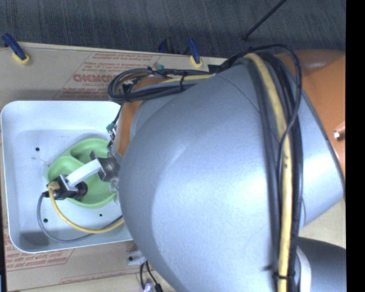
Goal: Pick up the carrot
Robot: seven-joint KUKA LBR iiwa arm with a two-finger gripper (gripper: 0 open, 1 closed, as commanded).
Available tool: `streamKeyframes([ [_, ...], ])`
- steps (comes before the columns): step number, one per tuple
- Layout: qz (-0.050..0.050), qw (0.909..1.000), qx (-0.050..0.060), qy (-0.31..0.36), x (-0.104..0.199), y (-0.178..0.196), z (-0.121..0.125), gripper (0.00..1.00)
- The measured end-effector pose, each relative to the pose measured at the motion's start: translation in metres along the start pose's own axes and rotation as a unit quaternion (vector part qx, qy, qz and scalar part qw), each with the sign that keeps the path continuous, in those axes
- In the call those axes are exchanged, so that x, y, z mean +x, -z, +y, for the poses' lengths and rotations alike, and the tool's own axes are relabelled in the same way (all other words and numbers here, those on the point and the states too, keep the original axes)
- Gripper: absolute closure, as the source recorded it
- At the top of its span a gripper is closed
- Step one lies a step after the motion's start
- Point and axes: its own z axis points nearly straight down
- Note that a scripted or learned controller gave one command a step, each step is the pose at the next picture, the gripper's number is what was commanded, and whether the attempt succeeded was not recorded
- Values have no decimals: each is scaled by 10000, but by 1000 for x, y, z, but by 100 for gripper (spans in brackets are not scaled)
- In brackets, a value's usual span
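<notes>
the arm (231, 181) is low over the white bin (15, 132), its wrist end above a green bowl-shaped thing (88, 154) on the bin floor. the jaws are tucked under that grey bulk: released or clenched, i cannot tell. the carrot is hidden from me, likely beneath the arm. no grasp to call, so i judge the pick not yet done.

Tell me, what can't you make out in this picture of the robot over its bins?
- The right bin: in the camera view, covered by the grey arm.
- The left bin: its right part lies under the arm.
- The green thing in the left bin: partly hidden by the arm, so I cannot tell what it is.
- The carrot: where it lies cannot be told.
</notes>
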Motion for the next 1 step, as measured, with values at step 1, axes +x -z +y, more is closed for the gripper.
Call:
streamKeyframes([
  [1,11,9972,5,746,-11,23,66,100],
])
